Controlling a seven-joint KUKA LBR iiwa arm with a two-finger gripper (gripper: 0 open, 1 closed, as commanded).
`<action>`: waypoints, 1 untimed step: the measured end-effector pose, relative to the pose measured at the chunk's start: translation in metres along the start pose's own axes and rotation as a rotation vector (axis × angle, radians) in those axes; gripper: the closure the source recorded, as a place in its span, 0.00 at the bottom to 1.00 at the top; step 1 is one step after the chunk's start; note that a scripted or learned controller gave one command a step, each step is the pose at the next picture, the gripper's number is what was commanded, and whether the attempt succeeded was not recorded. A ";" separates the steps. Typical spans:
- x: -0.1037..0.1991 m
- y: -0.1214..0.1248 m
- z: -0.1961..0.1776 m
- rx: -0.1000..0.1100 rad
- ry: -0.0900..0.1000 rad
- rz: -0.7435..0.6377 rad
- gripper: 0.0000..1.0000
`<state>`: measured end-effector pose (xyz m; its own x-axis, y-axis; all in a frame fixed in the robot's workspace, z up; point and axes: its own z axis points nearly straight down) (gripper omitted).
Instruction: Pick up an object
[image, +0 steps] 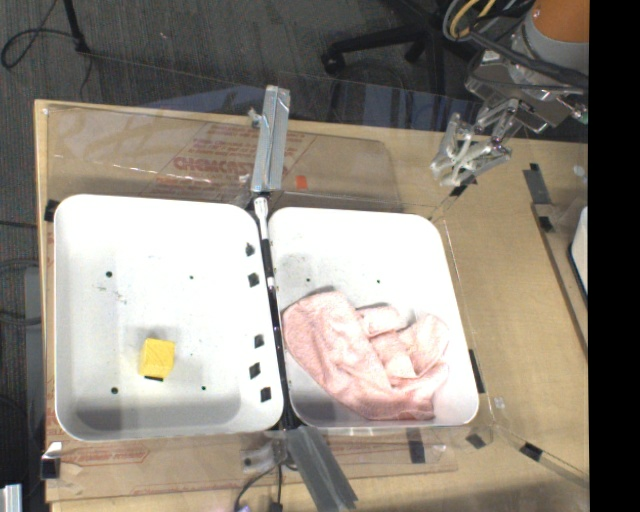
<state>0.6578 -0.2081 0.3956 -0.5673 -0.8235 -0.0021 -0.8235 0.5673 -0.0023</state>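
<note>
A crumpled pink cloth (368, 355) lies in the right bin (420, 235), filling its front half. A small yellow block (157, 358) rests in the left bin (90, 230), near its front left. My gripper (462, 160) hangs above the bench beyond the right bin's far right corner, away from both objects. Its fingers (447, 158) are spread apart with nothing between them.
A metal divider bar (268, 150) runs from the back of the bench down between the two bins. A clear plastic sheet (180, 150) covers the bench behind the bins. Cables and a chair base sit on the dark floor at the back.
</note>
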 end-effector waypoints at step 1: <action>0.000 0.000 0.004 -0.002 0.000 -0.203 1.00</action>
<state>0.6578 -0.2077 0.3919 -0.3896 -0.9210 -0.0017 -0.9210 0.3896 -0.0011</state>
